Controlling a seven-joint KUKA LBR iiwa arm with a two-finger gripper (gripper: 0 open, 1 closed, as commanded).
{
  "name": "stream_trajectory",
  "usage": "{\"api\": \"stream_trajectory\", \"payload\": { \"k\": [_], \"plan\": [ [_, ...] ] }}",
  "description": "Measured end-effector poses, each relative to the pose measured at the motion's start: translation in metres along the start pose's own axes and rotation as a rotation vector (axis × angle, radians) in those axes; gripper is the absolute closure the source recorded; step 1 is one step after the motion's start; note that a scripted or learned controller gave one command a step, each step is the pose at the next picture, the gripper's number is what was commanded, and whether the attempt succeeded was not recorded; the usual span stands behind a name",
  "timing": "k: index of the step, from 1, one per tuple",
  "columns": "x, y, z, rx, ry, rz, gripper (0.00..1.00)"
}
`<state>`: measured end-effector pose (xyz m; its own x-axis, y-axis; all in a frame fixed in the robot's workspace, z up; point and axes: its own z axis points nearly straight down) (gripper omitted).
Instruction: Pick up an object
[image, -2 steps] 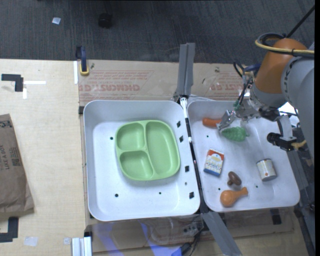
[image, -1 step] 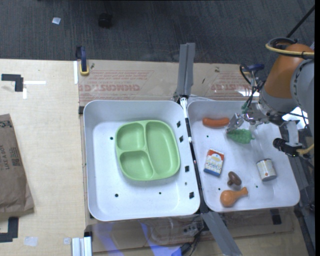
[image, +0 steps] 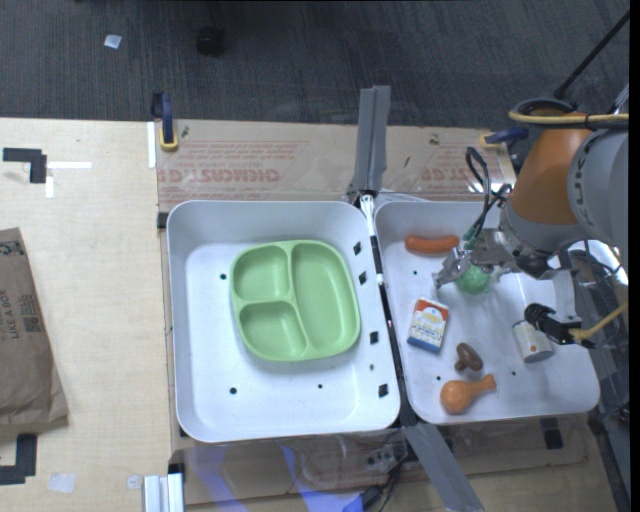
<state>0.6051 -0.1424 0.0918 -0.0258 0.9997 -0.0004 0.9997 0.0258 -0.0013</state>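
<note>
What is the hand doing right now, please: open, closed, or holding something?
Hand: cannot be told; it sits right beside the green ball in the right bin.

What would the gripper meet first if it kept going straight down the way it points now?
Most likely the green object in the right bin: the gripper sits right over it, fingers at its left edge. Its height above the object is unclear from this single slanted view.

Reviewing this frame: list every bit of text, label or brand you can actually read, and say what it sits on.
"LIKE A" plus a barcode: printed sideways on the brown paper bag, rest unreadable.
Red mirrored lettering on the cardboard sheet behind the bins: reversed and too blurred to read with confidence.
Small blue and white box in the right bin: print too small to read.
Green divided tray: no text.
</note>
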Motion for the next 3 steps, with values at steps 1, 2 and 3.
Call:
{"api": "stream_trajectory", "payload": {
  "k": [1,2,3],
  "plan": [
    [-0.001,0.0,-0.009,0.0,0.0,0.004,1.0],
    [0.002,-0.017,0.0,0.0,0.0,-0.122,1.0],
    [0.098,0.056,-0.1,-0.001,-0.001,-0.122,1.0]
  ]
}}
